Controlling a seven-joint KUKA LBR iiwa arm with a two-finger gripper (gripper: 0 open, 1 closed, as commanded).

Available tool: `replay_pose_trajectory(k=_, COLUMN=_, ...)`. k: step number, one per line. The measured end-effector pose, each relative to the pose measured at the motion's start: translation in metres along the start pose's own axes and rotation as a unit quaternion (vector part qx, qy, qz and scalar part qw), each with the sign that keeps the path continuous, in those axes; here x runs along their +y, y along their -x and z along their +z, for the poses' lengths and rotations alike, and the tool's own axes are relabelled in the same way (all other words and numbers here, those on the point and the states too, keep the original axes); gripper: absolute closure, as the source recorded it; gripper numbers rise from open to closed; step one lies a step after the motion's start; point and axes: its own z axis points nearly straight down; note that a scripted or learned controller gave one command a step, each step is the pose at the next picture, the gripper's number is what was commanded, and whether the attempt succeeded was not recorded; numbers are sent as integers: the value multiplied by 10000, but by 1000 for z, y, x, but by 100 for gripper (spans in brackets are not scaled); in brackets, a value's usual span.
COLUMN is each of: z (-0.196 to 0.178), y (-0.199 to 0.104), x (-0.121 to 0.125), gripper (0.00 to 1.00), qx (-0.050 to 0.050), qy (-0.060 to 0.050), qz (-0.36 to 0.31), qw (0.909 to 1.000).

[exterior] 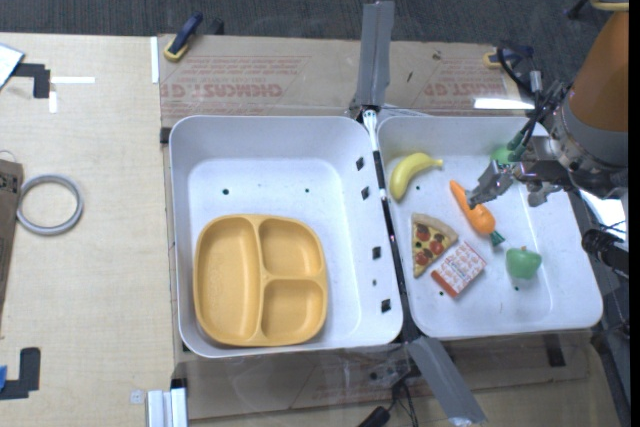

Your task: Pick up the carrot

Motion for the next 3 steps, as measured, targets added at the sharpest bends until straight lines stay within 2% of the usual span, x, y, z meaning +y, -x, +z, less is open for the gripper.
replay_pose_trajectory(k=1, z=97, y=60, x=22, gripper=0, qx=2, qy=2, qz=487, qw=9988)
replay_pose_trajectory(k=2, z=175, y=59, x=50, gripper=0, qx=1, qy=7, qz=774, qw=9970)
replay_pose_trajectory(k=3, z=166, y=60, x=50, gripper=100, qx=1, qy=6, qz=792, qw=9969)
